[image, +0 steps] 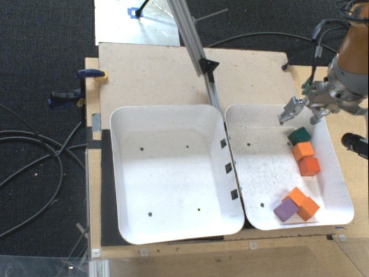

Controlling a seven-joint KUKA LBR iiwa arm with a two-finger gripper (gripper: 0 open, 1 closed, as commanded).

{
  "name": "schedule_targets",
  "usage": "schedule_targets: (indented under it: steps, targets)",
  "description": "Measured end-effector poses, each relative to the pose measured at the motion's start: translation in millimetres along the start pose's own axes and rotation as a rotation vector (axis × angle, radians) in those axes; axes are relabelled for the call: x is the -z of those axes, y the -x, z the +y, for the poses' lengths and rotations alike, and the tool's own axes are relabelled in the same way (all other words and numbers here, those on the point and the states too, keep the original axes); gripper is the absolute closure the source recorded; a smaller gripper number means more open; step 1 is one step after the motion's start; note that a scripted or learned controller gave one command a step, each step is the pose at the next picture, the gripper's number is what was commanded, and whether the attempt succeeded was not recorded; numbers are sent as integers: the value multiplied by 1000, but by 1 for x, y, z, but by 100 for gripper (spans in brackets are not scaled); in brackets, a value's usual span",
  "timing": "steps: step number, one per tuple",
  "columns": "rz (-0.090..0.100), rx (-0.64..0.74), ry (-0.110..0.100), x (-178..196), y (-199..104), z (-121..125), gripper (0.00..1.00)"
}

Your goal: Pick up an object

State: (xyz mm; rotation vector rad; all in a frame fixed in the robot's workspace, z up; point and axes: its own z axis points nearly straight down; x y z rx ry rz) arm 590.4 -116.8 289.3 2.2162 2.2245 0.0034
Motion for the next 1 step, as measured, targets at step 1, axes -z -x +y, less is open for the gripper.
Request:
schedule_targets:
  steps: [1]
  targets:
    - [-2,-11,-8,-77,83,-28,0]
